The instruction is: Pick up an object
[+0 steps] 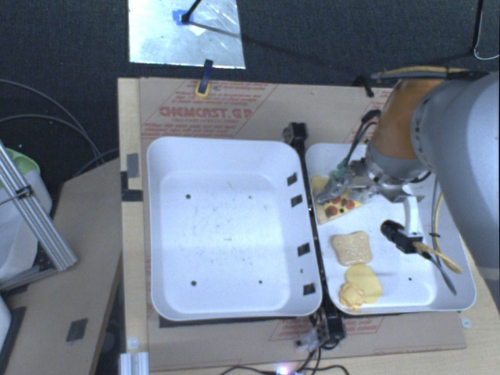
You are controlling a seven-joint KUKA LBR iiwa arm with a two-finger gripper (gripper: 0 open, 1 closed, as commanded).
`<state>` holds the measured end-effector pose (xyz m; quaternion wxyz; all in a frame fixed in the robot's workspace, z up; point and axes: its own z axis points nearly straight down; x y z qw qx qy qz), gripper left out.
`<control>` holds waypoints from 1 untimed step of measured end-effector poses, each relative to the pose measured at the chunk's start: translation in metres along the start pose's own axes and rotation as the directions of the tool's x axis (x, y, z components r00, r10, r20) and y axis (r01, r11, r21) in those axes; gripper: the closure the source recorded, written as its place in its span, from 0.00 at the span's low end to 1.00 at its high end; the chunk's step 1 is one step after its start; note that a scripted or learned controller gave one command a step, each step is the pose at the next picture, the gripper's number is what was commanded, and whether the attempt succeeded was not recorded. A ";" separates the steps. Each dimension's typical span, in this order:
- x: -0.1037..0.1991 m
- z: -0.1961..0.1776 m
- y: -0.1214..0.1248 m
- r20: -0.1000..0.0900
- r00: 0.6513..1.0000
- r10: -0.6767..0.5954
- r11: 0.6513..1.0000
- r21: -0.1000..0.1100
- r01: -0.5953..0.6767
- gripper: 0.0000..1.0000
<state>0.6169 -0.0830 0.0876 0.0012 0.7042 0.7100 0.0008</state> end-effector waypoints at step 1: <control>-0.001 -0.014 0.002 -0.002 1.000 -0.002 1.000 -0.009 0.002 1.00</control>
